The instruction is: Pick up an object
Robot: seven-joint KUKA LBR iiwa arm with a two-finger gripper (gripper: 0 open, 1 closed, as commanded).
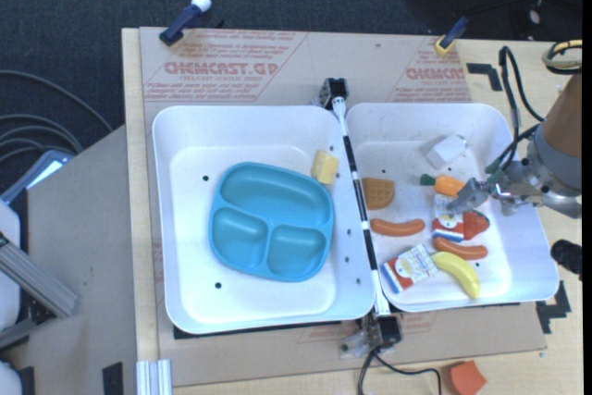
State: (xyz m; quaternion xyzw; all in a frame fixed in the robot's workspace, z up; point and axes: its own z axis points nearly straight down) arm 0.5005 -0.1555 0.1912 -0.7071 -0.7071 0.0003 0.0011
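Note:
My gripper (472, 195) hangs low over the middle of the right bin (518, 277), reaching in from the right. It sits just right of an orange carrot (447, 184) and above a red toy piece (475, 223). Around it lie a white block (447, 149), a brown waffle (377, 191), a sausage (398, 226), a second sausage (460, 249), a banana (460, 273) and a small red-and-white carton (410, 267). Nothing shows held in the gripper.
The left bin (176, 199) holds a blue divided plate (271, 222) and a yellow cheese wedge (324, 166) by the dividing wall. Cables run along the arm (555, 153) at the right. An orange block (467, 376) lies on the bench in front.

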